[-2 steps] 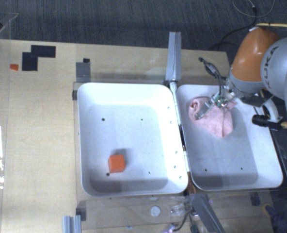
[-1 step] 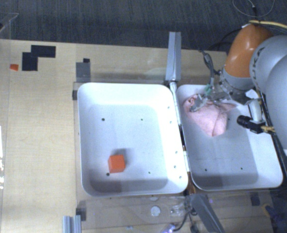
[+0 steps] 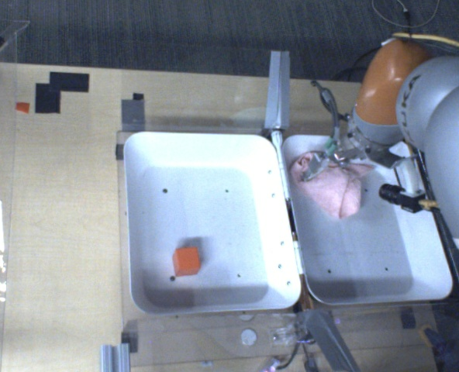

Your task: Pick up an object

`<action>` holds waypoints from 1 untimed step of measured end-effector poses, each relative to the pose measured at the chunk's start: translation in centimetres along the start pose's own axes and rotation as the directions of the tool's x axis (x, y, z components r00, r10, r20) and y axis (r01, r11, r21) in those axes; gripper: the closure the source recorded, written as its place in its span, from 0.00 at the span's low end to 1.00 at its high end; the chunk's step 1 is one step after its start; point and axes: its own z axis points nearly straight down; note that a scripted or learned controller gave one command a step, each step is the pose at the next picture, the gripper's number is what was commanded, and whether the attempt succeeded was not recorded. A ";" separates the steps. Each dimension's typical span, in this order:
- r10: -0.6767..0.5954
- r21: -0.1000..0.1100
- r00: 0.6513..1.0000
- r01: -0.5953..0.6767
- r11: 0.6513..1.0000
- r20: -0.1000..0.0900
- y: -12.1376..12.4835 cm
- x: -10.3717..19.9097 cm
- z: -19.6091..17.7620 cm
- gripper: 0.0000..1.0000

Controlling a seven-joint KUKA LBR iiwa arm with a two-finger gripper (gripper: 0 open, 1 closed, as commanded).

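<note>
A pink, soft, crumpled object (image 3: pixel 339 194) lies in the upper left part of the right bin (image 3: pixel 369 281). My gripper (image 3: pixel 321 164) reaches in from the right and sits directly over that object's upper left end, touching or nearly touching it. Pink material shows around the gripper tip, and whether it is gripped cannot be made out. A small orange cube (image 3: pixel 187 261) rests in the lower left part of the left bin (image 3: pixel 214 161), far from the gripper.
The grey arm with its orange band (image 3: pixel 388 84) covers the right bin's upper right corner. A black cable connector (image 3: pixel 400 196) hangs over that bin's right side. A metal divider post (image 3: pixel 277 91) stands between the bins at the back.
</note>
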 end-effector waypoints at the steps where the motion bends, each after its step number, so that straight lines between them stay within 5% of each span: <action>1: -0.019 -0.021 1.000 0.019 1.000 0.005 -4.9 -3.9 -0.1 0.00</action>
